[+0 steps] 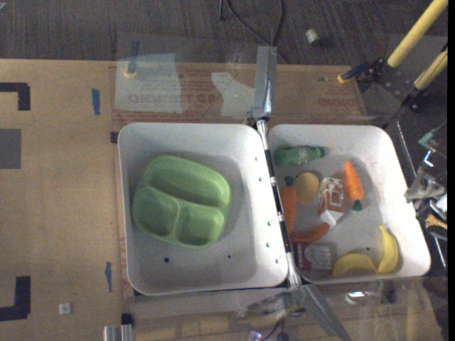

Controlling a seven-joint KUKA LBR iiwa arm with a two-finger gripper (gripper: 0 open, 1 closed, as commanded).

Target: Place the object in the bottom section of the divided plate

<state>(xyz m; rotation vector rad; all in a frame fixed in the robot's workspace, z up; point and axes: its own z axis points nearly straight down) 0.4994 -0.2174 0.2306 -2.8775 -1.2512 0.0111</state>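
A green divided plate (226, 194) lies slightly turned in the left white bin (213, 265). It has one long section (186, 180) along its far side and two smaller sections (153, 213) (196, 224) along its near side, all without anything in them. The right bin (387, 158) holds several toy foods: a green bottle (299, 153), a yellow round piece (307, 187), an orange carrot (353, 180), a small carton (331, 196), a second orange piece (289, 208), a red-and-white packet (315, 256) and a banana (389, 248).
The two bins meet at a metal divider rail (274, 204). Yellow-handled clamps (416, 30) stand at the back right. Cables and hardware (426, 201) crowd the right bin's outer edge. Tan bench board (57, 190) extends to the left.
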